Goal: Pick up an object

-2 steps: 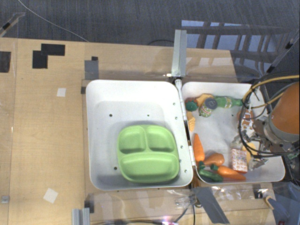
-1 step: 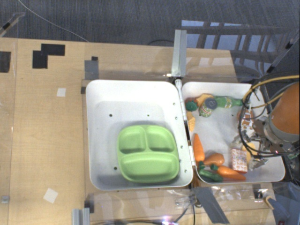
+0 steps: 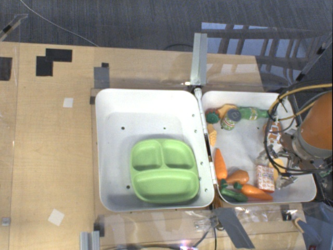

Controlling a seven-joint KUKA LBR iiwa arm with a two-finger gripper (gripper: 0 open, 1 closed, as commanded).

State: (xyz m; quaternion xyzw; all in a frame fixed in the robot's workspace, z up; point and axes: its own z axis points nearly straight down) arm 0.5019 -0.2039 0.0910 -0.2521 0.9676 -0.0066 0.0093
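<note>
Counter [image 3: 52, 165] carries two shallow white bins side by side. Left bin [image 3: 112, 139] holds a green divided plate [image 3: 164, 170], lying flat toward its near edge. Right bin [image 3: 244, 145] holds the loose objects. At its far edge: a small jar with a grey lid [image 3: 229, 120], a green bottle-like item [image 3: 254, 113] lying just beside it, and a dark green round piece [image 3: 212, 117] in the far left corner. Along its left wall: a pale corn cob [image 3: 212, 137] and an upright-lying carrot [image 3: 220, 163]. At the near edge: an orange vegetable [image 3: 237, 177], a dark green vegetable [image 3: 233, 194] and a second carrot [image 3: 256, 192], crowded together and touching. A small printed packet [image 3: 265, 177] lies just beside them. The tool [image 3: 283, 165] sits low over the right side of the right bin, next to the packet; cables and wrist hide it, so its grip state cannot be told
</note>
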